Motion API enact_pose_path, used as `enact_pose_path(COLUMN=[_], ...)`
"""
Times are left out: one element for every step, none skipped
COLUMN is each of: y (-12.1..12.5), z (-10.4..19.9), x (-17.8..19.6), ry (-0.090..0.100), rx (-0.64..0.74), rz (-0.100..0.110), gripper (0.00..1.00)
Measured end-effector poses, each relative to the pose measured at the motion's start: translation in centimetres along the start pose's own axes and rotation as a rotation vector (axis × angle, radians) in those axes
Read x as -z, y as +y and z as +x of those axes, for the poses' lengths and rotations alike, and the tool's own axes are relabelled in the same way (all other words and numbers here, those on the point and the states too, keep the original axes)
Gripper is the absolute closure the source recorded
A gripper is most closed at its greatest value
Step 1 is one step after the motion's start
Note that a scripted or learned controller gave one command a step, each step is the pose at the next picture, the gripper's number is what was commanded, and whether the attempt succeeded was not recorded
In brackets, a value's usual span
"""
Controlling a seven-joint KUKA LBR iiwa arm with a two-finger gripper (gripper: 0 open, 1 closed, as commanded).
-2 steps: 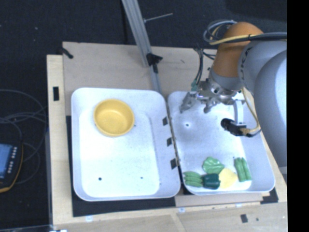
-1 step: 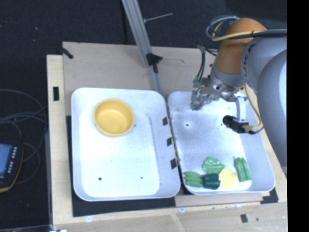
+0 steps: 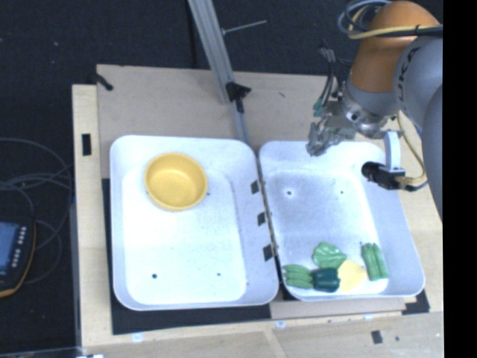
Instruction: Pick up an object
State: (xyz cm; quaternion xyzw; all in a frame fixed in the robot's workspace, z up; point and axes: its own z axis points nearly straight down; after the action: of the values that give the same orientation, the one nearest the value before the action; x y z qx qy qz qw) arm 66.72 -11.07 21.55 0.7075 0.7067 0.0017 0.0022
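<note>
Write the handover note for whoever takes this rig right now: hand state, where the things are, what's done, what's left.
Hand: hovering over the far edge of the right bin, nothing seen between its fingers; open or shut cannot be told.
Things: small green and yellow pieces clustered at the near end of the right bin, well apart from the hand. A yellow bowl sits in the far part of the left bin.
Done: no pick yet; everything lies in the bins.
Left: bring the hand toward the near cluster, probably, lower onto one piece, close, lift.
</note>
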Motion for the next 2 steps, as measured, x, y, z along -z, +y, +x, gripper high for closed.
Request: enact_pose_path(y=[0.0, -0.9], z=[0.0, 4.6], x=[0.0, -0.4], ry=[0.001, 0.001], rx=[0.001, 0.004], rz=[0.005, 0.005], gripper=[1.0, 1.0])
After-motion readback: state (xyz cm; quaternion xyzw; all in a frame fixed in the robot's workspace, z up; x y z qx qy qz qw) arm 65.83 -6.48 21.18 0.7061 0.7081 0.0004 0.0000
